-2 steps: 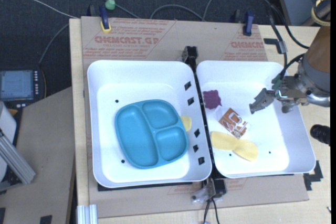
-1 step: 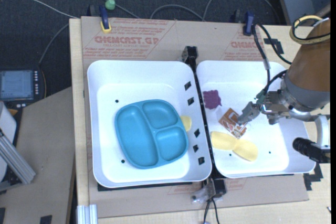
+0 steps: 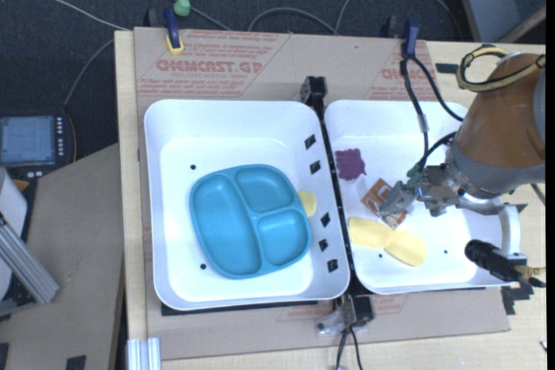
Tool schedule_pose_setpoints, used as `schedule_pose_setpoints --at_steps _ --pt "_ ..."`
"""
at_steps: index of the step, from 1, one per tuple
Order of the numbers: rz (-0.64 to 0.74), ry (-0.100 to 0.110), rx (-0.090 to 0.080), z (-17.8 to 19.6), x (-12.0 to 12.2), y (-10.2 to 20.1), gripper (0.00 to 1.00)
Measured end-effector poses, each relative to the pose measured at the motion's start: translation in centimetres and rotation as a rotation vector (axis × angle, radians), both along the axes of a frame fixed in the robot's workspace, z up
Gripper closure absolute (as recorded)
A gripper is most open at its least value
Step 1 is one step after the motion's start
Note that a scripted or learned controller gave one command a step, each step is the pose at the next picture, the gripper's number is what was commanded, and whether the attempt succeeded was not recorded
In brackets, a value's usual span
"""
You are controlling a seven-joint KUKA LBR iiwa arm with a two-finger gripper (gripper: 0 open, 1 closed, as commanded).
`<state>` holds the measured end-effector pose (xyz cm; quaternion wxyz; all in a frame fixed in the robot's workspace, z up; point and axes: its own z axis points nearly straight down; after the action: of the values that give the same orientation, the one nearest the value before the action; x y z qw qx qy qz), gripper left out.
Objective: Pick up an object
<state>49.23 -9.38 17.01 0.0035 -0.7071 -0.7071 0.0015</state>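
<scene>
Claw (image 3: 395,208) low in right bin (image 3: 434,119), grip state unclear, touching brown object (image 3: 375,191), yellow piece (image 3: 386,240) just below

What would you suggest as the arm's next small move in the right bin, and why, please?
Probably a short straight descent, then closing. The gripper sits right at the small brown object in the right bin, with the purple piece behind and the yellow pieces in front. The brown object is not visibly between the fingers, so nothing looks grasped yet.
</scene>
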Motion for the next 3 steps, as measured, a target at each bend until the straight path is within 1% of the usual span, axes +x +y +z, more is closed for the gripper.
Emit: schedule_pose_setpoints --at_steps 1,2,3 --pt "-0.001 -0.001 0.0 -4.3 -0.1 -0.3 0.0" --pt "-0.001 -0.006 -0.001 -3.0 0.0 -0.3 1.0" --pt "0.0 -0.013 -0.004 3.0 -0.1 -1.1 1.0"
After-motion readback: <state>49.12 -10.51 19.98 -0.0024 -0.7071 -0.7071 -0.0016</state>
